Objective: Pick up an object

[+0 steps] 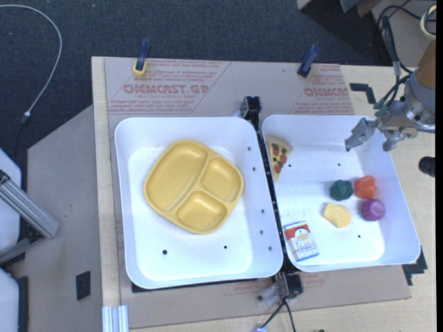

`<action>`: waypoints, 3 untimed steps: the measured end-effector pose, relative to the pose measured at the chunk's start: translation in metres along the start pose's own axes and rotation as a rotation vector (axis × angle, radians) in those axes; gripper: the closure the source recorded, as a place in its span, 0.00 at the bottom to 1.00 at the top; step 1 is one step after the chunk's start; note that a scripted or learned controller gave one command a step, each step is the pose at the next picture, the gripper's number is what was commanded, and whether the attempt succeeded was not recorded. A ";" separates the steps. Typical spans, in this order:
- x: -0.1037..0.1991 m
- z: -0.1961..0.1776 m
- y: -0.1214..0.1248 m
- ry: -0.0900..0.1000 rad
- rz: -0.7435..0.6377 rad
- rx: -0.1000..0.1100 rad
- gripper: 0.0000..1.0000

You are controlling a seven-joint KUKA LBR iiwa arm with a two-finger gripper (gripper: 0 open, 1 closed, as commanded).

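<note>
While the grey metal 2-finger gripper [374, 135] hangs over the far right corner of the right shallow white plastic bin [315, 135], its 2 slim fingers are spread apart with nothing between them. Near that bin's right edge sit 4 small toy foods in a loose cluster: a dark green rounded lump [340, 190], a glossy orange-red rounded piece [365, 186] just beside it, a purple ball-like piece [372, 209] below that, and a pale yellow knobbly wedge [338, 216] nearer the front. A flat red, white and blue printed carton [301, 241] lies at the front left corner of the same bin, and a tan toy pizza slice with red dots [277, 155] leans at its far left edge. Resting in the middle of the left shallow white plastic bin [135, 244] is a smooth yellow plastic plate with 3 rounded compartments [193, 185]. Both bins sit on a brown printed cardboard sheet [208, 81], held at its far edge by a yellow-and-blue clamp [141, 59] and a blue clamp [308, 61].
</note>
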State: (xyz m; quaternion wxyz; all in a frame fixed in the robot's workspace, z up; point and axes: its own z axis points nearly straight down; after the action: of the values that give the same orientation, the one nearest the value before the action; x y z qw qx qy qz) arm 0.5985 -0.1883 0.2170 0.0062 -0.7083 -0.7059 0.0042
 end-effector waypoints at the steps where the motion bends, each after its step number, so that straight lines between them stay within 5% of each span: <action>1: 0.001 -0.009 0.003 -0.003 -0.004 -0.015 0.00; 3: -0.008 0.098 0.004 -0.001 -0.003 -0.009 0.00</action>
State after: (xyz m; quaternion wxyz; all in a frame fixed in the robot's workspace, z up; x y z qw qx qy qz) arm 0.6014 -0.1956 0.1185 0.0024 -0.7073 -0.7069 0.0014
